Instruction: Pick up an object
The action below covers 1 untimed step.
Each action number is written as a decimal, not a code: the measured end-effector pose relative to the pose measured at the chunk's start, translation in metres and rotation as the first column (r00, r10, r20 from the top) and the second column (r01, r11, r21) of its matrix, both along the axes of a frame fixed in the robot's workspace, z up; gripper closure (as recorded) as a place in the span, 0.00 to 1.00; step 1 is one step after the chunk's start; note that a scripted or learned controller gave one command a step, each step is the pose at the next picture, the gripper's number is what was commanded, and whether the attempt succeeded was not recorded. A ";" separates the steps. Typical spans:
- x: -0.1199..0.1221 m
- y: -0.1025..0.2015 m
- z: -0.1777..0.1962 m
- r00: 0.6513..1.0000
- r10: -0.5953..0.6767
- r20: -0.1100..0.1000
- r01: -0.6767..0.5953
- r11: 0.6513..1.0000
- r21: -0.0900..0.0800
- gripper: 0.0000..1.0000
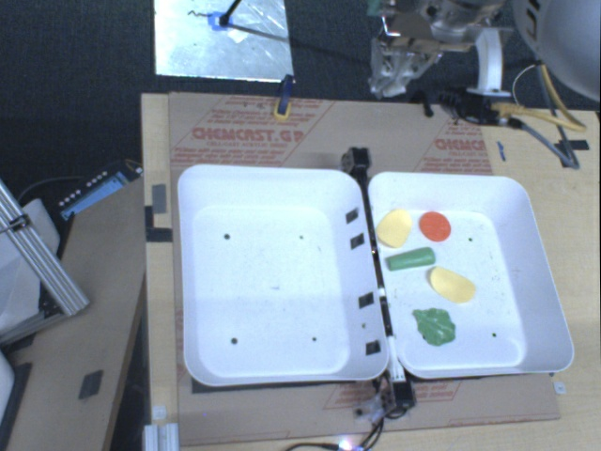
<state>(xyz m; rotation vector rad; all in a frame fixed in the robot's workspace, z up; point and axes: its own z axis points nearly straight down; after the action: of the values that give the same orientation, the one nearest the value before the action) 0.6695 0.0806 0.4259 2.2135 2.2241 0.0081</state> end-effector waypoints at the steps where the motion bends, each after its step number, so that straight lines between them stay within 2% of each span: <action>1: -0.001 -0.067 -0.012 1.000 -0.009 -0.004 0.009 1.000 -0.004 1.00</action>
<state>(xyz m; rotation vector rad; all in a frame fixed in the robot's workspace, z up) 0.6686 0.0139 0.4137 2.2241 2.2140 -0.0005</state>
